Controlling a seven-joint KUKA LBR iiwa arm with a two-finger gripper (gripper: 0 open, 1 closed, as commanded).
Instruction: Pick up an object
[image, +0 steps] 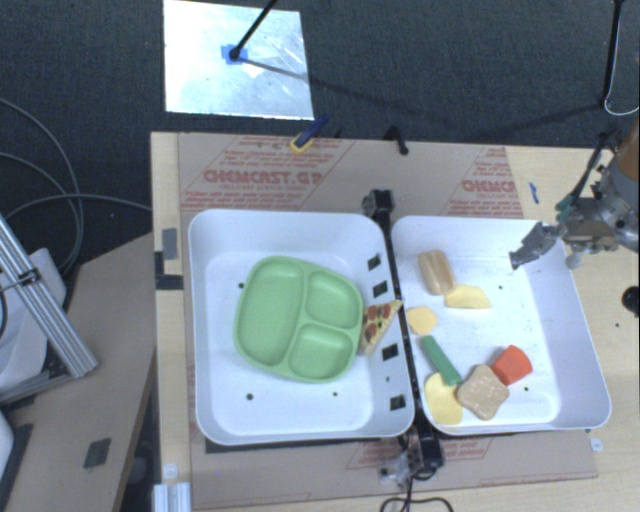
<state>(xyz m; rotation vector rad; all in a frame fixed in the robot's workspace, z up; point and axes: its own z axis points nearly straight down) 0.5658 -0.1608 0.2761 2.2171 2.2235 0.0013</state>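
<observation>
Two white bins side by side on bench; left bin (215, 400) with green divided plate (298, 318), right bin (575, 330) with the toy food. Pizza slice (378, 324) perched on the divider between bins, leaning toward the plate. In right bin: tan bread roll (435, 271) near top, yellow wedge (467, 297) just beside it, yellow round piece (422, 320) below, green stick (438, 358) running diagonally, toast slice (484, 392) overlapping another yellow piece (443, 399), orange-red block (511, 364) touching the toast. Gripper (545, 243) above upper right part of right bin, apart from every item, nothing between fingers; spread too blurred to call wide or narrow, cannot tell. Nothing picked yet, approach stage by the look of it. Best bet probably bread roll or yellow wedge: nearest, fairly clear around. For clean grasp: centre over one item, align fingers across short axis, descend straight, avoid the toast cluster where pieces touch. Risk: nudging the neighbouring wedge, or closing on bin floor.
</observation>
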